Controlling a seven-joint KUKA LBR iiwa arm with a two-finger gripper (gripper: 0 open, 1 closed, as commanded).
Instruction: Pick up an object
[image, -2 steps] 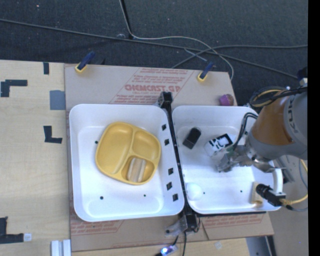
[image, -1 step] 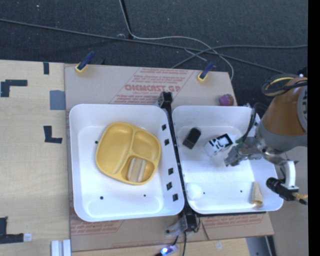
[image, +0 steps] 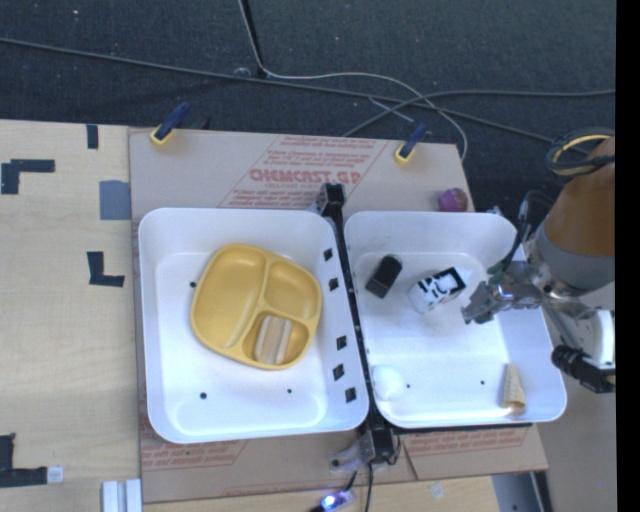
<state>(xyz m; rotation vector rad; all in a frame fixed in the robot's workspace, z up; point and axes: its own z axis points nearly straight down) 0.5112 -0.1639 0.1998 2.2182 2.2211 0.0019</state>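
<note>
In the right bin (image: 440, 395) lie a small black block (image: 383, 276), a white object with black markings (image: 438, 288), a small white lump (image: 388, 380) near the front left corner, and a tan cone-like piece (image: 513, 387) at the front right. My gripper (image: 483, 305) hangs over the right side of this bin, just right of the white marked object. Nothing shows between its fingers. The grey arm with its orange band (image: 585, 215) reaches in from the right.
The left bin (image: 170, 330) holds a yellow divided plate (image: 256, 303) with a pale tan item (image: 270, 338) in one compartment. A purple thing (image: 452, 199) sits on the cardboard behind the right bin. Black clips line the divider between the bins.
</note>
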